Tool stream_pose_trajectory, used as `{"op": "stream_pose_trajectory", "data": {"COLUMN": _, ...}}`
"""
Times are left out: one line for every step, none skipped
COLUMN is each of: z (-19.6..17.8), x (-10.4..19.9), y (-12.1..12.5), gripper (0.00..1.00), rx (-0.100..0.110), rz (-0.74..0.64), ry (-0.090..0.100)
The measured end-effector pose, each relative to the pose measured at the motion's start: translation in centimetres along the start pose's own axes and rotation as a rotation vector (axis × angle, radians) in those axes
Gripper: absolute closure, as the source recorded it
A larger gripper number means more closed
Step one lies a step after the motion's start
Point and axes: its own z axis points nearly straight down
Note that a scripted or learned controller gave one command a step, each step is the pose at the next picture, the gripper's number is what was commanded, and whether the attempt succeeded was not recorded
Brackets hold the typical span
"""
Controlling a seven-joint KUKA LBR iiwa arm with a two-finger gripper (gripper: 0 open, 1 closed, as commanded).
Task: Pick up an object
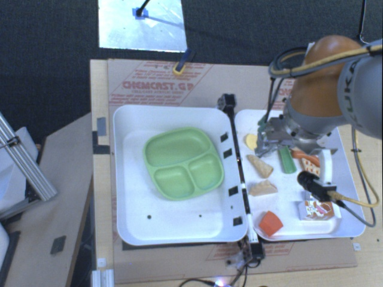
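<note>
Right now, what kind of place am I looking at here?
Most likely a robotics lab test bench, not a kitchen: a grey and orange arm reaches over two white bins, one with a green divided tray, the other with toy food such as a red block.

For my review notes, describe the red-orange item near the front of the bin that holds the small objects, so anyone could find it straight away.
Take the right bin, the one under the arm, next to the bin with the green divided tray. In its front left corner, near the divider, lies the red-orange block. It is the only solid red-orange piece there, in front of the two tan wedges, left of the small printed packet.
</note>
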Motion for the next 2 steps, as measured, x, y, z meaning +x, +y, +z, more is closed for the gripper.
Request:
{"op": "stream_pose_trajectory", "data": {"z": -0.9, "x": 5.0, "y": -2.4, "gripper": 1.0, "rx": 0.001, "rz": 0.0, "ry": 0.001}}
{"op": "stream_pose_trajectory", "data": {"z": 0.8, "x": 10.5, "y": -4.8, "gripper": 1.0, "rx": 0.002, "rz": 0.0, "ry": 0.001}}
